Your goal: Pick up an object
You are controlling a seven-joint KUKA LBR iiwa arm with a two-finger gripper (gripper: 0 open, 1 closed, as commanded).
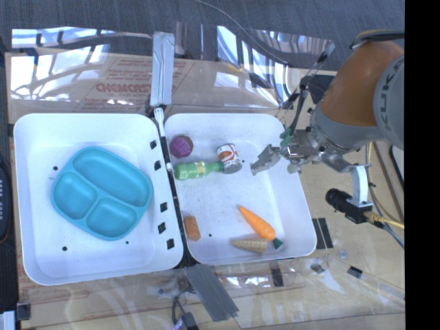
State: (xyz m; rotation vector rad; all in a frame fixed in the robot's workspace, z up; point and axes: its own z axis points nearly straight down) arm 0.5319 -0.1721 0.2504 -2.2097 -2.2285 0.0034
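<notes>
Grey arm (385,95) with orange band, black cables, metallic gripper (265,160)

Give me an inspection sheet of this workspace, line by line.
Surface: two white bins side by side, left bin, right bin.
Job's things: in the right bin, purple ball, green bottle, small can, carrot, cone, orange piece.
Clutter: blue divided plate in the left bin.
Grippers: pincer over the right bin's right part, holding nothing visible.
Cables: thin cable across the floor; yellow cable by the arm.
Surroundings: dark carpet.
</notes>
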